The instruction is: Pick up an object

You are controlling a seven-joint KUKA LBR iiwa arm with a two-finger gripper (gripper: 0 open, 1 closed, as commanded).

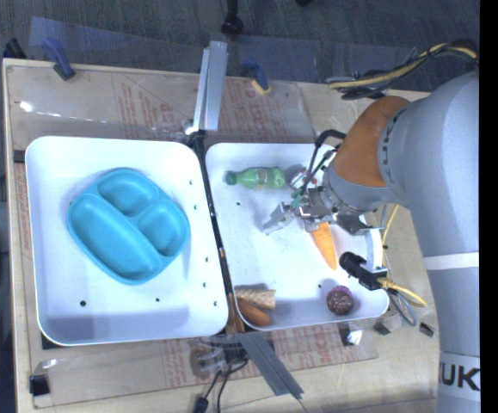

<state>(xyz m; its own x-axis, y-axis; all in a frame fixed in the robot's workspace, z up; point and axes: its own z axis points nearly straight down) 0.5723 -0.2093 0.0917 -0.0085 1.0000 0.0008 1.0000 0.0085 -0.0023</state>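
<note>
Down in the right bin [257, 256], four small things; one tray in the left bin [51, 231].
Nearest lie a cone-shaped pastry [255, 305] and a dark round berry [341, 299]; beyond, an orange carrot [324, 243] just beside the gripper [281, 217], whose grip I cannot tell; farthest, a green bottle [257, 178]. One blue divided tray [128, 223] sits alone. Arm hides the bin's right wall.

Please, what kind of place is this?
Probably a robotics lab bench: a grey arm reaches over two white bins, one holding toy food such as a carrot and a green bottle.
</note>
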